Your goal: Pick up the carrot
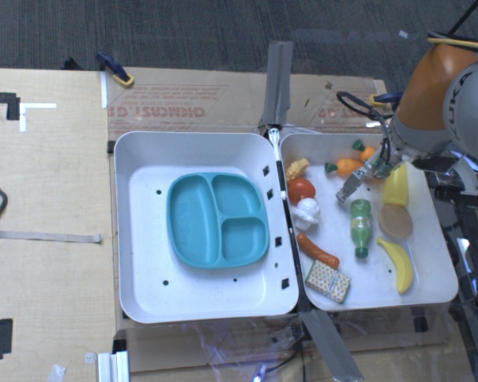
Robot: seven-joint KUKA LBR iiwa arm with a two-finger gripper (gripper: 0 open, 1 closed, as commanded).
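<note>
Bench carrying 2 white bins (127, 237) under your camera. Carrot (347, 165) lying in right bin's far part, small, orange, green top pointing left, near tomato (301, 189). Gripper (357, 183) hovering just beside carrot, fingers angling down-left, holding nothing visible; you cannot tell how far open. Arm (434, 94) covering bin's far right corner.

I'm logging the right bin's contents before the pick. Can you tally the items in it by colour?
Orange: 2, carrot, sausage
Yellow: 3, banana, block, small piece
Red: 1, tomato
Green: 1, bottle
White: 1, garlic
Tan: 2, round piece, cracker
Total: 10
</note>
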